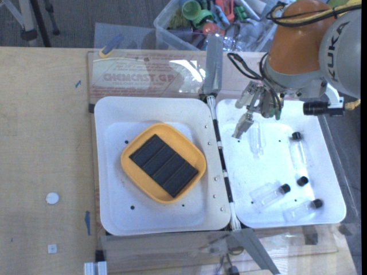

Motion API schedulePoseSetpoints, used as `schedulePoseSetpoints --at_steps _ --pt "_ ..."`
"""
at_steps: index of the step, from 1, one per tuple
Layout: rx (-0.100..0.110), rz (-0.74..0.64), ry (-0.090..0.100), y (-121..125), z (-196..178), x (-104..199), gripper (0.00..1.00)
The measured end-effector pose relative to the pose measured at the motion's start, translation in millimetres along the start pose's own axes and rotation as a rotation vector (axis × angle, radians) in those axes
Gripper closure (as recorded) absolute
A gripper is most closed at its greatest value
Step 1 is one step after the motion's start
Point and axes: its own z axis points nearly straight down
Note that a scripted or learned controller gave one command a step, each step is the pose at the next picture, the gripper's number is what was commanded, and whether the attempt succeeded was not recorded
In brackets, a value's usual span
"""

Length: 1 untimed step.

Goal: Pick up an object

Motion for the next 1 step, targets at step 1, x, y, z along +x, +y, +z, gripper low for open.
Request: schedulePoseSetpoints --at_steps 1 --pt "0.002 0.161 -0.001 -61.6 -67.7 19.5 0.0"
